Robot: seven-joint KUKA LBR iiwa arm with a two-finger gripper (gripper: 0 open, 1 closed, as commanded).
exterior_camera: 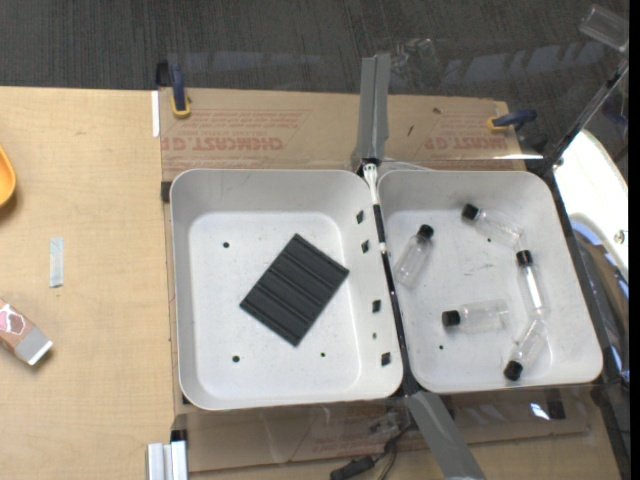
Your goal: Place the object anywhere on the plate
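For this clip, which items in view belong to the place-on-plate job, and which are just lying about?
Belongs to the job:
- dark ribbed plate in the left bin
- five clear black-capped vials, loose in the right bin

Just lying about:
- blue clamps
- orange object at the left edge
- small grey strip
- cardboard sheet

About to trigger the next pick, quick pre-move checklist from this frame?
1. Plate located: dark ribbed plate lies flat in the left bin. ok
2. Plate top free of objects: ok
3. Objects available: five clear vials with black caps in the right bin. ok
4. Easy candidate: the vial nearest the divider lies apart from the others. ok
5. Crowding: two vials near the right wall meet end to end. not ok
6. Gripper state: cannot tell
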